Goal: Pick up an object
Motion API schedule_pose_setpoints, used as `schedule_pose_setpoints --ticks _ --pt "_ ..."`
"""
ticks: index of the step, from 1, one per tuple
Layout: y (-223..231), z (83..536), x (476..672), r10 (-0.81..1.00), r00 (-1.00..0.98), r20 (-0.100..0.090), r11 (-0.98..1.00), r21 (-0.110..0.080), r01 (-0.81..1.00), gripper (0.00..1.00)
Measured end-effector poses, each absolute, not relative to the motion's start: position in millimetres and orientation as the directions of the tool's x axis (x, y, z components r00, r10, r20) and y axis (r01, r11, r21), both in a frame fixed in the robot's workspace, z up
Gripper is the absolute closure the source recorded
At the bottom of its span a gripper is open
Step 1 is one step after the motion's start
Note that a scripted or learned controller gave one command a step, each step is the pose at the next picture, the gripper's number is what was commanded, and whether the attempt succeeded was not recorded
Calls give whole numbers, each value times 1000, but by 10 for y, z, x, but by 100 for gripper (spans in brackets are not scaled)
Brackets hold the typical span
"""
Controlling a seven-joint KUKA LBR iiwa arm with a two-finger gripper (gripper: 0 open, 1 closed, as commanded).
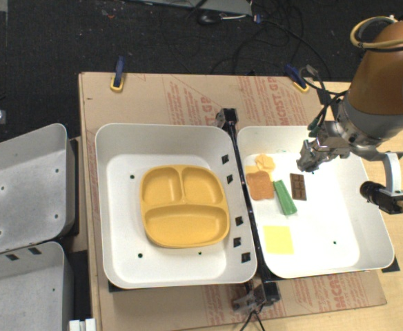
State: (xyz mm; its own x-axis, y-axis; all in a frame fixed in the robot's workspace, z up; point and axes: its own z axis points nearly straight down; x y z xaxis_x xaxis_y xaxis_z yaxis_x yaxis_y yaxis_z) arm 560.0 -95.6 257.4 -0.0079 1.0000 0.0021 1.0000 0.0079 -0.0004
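Observation:
In the right bin (346,250) lie several small things: a pale orange piece (264,162), a brown toast-like slab (260,185), a green stick (283,197), a dark brown bar (297,186) and a flat yellow square (278,239). My gripper (310,158) hangs over the bin's upper part, just above and to the right of the dark brown bar. Nothing shows between its fingers.
The left bin (115,185) holds a yellow divided tray (185,205). A black divider with clips (237,185) runs between the bins. Grey lids (22,185) lie off the bench at left. Clamps and cables sit along the bench's back edge.

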Motion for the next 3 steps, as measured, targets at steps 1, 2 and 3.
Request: schedule_pose_setpoints --ticks 1,2,3 --pt "-420 2435 5512 1000 -8 2 8 -1 1000 100" --pt "45 2355 5439 1000 -7 2 7 -2 1000 100" --pt "489 2304 5453 1000 -7 1 7 -1 1000 100"
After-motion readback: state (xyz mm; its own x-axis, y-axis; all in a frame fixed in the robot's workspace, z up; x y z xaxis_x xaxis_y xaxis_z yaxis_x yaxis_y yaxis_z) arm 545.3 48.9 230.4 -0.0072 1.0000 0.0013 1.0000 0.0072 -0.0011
